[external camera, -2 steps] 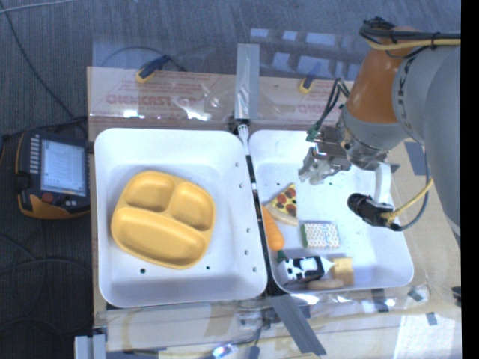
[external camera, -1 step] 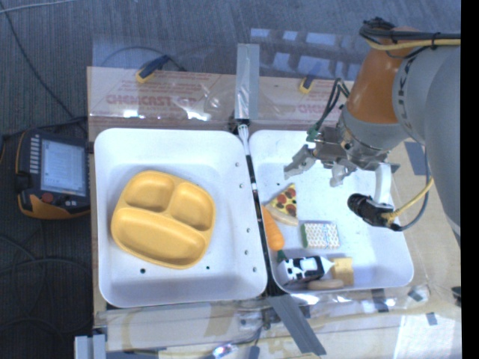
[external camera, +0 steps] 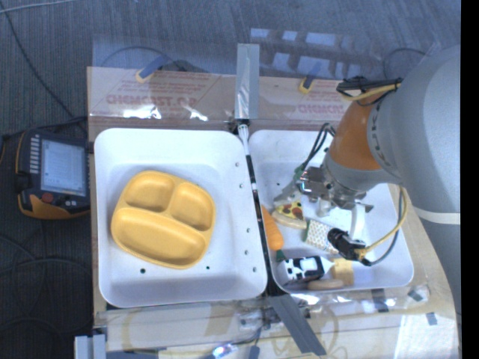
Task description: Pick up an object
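The right bin (external camera: 389, 271) holds several small objects. An orange carrot-like piece (external camera: 274, 232) lies along its left wall. Beside it is a yellow pizza-slice toy (external camera: 289, 214), and a white dotted piece (external camera: 317, 234) lies to that toy's right. A black-and-white toy (external camera: 302, 268) and a tan wooden piece (external camera: 334, 275) rest near the front wall. My gripper (external camera: 320, 199) reaches down into this bin, just above the pizza-slice toy and the dotted piece. The wrist and cables hide its tips, and I see nothing held.
The left bin (external camera: 112, 275) holds a yellow divided plate (external camera: 163, 217). A metal divider (external camera: 254, 200) runs between the bins. The grey arm with its orange band (external camera: 352, 140) covers the right bin's far right part. A teach pendant (external camera: 51, 172) lies left of the bench.
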